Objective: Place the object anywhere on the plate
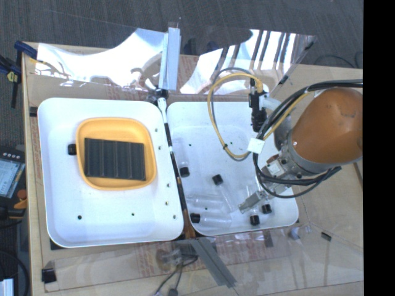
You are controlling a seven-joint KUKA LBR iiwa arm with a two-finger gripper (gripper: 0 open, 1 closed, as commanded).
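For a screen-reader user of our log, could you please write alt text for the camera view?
A grey robot arm reaches from the right over the right white bin, its gripper low near that bin's front edge. The left white bin holds a yellow plate with a dark ridged slab on it.

Wooden bench (345, 251), two white bins (55, 214) side by side

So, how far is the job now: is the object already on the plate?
Not yet, it seems. The yellow plate in the left bin carries a dark ridged block, but whether that is the task object I cannot tell. The arm is low over the right bin, its pincer near the front corner among small black pieces. Grasping, carrying across and placing appear to remain.
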